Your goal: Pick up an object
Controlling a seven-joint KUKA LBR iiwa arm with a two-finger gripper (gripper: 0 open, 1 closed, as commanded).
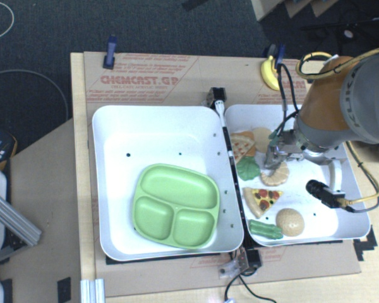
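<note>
While the gripper point(276, 163) hung over the cracker point(275, 176), jaw state could not be told.
The cracker looked light, stiff, brittle; grip opposite edges.

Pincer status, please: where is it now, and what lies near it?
Pincer low in right bin, over round cracker. Grip not confirmed. Green leaf piece and pizza slice close by.
</note>
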